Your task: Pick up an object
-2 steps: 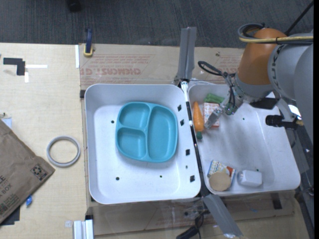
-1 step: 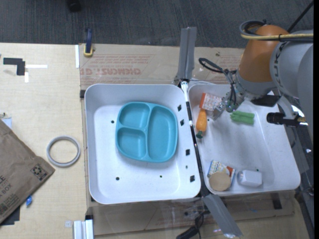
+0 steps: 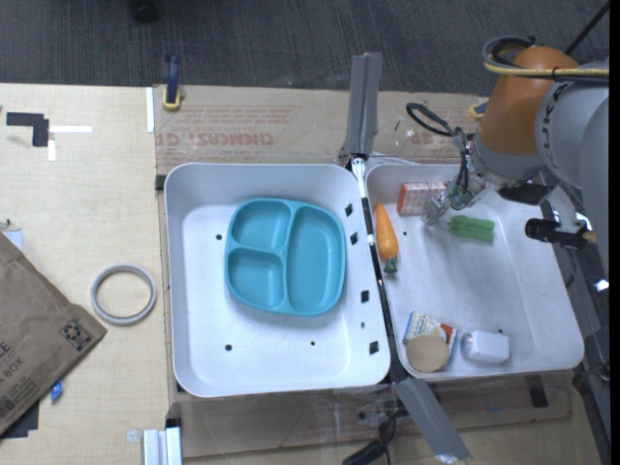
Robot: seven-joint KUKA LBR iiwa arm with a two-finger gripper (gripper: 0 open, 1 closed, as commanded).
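Note:
My gripper (image 3: 446,203) hangs low over the far part of the right bin (image 3: 542,356), on the grey arm (image 3: 572,134) with its orange band. It sits between a small orange-and-white box (image 3: 418,198) on its left and a green block (image 3: 472,228) on its right, close to both. An orange carrot (image 3: 387,235) lies along the bin's left wall. Near the front edge are a round tan-lidded tub (image 3: 427,352) and a white block (image 3: 485,347).
The left bin (image 3: 194,356) holds a blue divided plate (image 3: 287,257). A grey divider post (image 3: 364,105) rises between the bins at the back. On the bench to the left lie a roll of tape (image 3: 123,293) and a cardboard sheet (image 3: 39,337).

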